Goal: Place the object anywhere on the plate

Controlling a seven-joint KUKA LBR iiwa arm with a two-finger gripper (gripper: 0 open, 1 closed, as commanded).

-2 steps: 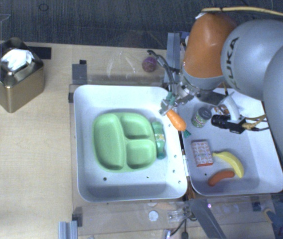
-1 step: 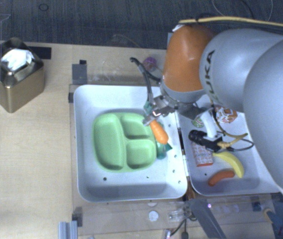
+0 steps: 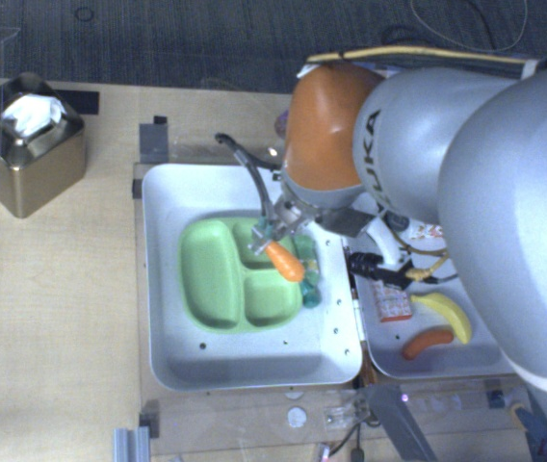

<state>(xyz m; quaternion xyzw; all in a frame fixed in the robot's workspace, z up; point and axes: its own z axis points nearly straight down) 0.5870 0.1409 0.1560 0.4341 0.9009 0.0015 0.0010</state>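
Claw (image 3: 272, 236) low over the right side of the green plate (image 3: 218, 277), fingers apparently pinching the top end of an orange carrot (image 3: 285, 262); grip partly hidden by the wrist, so contact not fully certain. Carrot tilted, lower end pointing right and down, lying over the plate's right edge where upper and lower right compartments meet.

Left white bin (image 3: 254, 366) with bare floor along the front and left of the plate; back wall close behind the claw. Plate's large left compartment open and unobstructed. Narrow gap only between the plate's right edge and the bin's right wall.

Teal object (image 3: 308, 275) just beside the carrot on its right, squeezed between plate edge and bin wall; shape hard to make out. Grey arm (image 3: 466, 191) with orange band (image 3: 326, 128) looming over the right bin (image 3: 428, 364), covering most of it. Within that bin: yellow banana (image 3: 450, 314), red-orange sausage-like piece (image 3: 426, 342) just in front of it, small printed card (image 3: 392, 301) to their left. Brown box (image 3: 25, 157) holding something white, well apart on the worktop (image 3: 52, 335) at far left.

Carrot: short, bright orange, smooth, tapered.
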